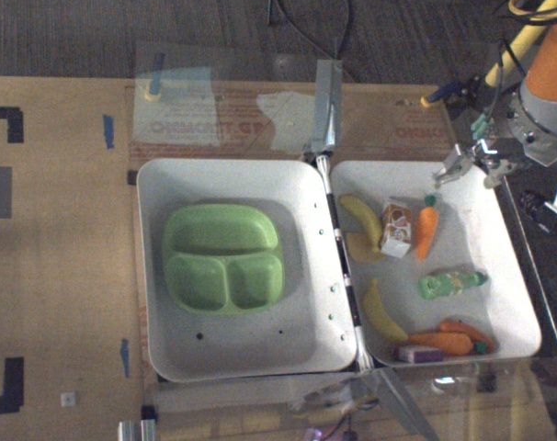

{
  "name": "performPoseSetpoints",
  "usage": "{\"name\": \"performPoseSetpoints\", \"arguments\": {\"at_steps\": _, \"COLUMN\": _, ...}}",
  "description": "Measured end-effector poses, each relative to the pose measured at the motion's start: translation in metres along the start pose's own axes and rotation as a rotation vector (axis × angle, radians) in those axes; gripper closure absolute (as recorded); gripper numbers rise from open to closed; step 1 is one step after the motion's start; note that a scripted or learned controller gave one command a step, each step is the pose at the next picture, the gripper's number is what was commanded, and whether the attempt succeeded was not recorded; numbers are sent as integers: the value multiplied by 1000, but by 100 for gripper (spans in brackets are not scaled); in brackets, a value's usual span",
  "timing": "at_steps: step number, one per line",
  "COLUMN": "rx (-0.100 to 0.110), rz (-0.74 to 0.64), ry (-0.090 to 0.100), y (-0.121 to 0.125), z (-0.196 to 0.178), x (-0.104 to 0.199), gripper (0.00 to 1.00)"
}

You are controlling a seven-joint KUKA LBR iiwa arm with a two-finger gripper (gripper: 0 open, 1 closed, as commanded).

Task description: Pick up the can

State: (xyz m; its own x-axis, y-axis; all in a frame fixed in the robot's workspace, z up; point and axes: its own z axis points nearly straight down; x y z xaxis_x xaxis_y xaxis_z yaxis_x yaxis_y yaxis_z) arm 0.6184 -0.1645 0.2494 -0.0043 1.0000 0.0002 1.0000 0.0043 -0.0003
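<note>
1. White plastic forms both bins; in the left bin [159,200] we see a green divided tray [225,257] lying flat near the middle.
2. In the right bin [508,246] we find the can [452,283], a green one lying on its side toward the bin's right half, touching nothing.
3. Around it we count a carrot [427,231] above it, a small carton [396,229] just beside that carrot, and two bananas [361,217] stacked along the bin's left wall.
4. Below the can lie a third banana [381,311], two more carrots [453,338] and a purple block [417,354] against the near wall.
5. We see the gripper [469,161] at the bin's far right corner, over the rim, well apart from the can; whether it is spread or pressed together we cannot tell.
6. Between gripper and can we see only bare bin floor.
</note>
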Motion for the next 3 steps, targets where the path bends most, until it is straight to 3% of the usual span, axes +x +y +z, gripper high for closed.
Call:
{"name": "performPoseSetpoints", "arguments": {"at_steps": 1, "rx": 1, "rz": 139, "ry": 0, "y": 31, "z": 129, "x": 75, "gripper": 0}}
{"name": "performPoseSetpoints", "arguments": {"at_steps": 2, "rx": -5, "rz": 181, "ry": -2, "y": 43, "z": 163, "x": -8, "gripper": 0}}
{"name": "performPoseSetpoints", "arguments": {"at_steps": 3, "rx": -4, "rz": -3, "ry": -2, "y": 49, "z": 163, "x": 5, "gripper": 0}}
